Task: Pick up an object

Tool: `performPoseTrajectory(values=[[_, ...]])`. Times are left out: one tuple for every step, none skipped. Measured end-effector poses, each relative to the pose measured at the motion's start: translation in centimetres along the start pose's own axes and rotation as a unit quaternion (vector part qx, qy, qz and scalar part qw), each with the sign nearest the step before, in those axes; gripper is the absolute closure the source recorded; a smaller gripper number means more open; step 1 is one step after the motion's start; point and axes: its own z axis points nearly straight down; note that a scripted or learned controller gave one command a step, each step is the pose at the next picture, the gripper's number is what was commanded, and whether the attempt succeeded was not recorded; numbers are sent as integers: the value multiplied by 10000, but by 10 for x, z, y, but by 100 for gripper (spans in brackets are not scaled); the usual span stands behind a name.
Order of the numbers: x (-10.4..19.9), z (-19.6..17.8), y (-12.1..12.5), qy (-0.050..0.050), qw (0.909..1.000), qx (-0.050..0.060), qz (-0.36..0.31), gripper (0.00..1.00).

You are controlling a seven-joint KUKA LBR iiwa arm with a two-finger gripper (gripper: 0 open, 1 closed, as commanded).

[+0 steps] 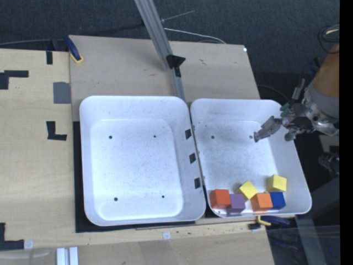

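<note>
Right bin (231,115) floor open; blocks (248,196) crowd near wall, little side room

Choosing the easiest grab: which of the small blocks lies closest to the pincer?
The yellow cube by the right bin's right wall; the other blocks lie farther down or left of the pincer.

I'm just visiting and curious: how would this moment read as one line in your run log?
stage: approach | gripper: above right bin, nothing held | blocks: orange, purple, yellow, clustered at near edge
</note>
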Motion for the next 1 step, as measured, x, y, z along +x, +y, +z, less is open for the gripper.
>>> performPoseTrajectory(values=[[7,97,30,9,10000,52,-18,0]])
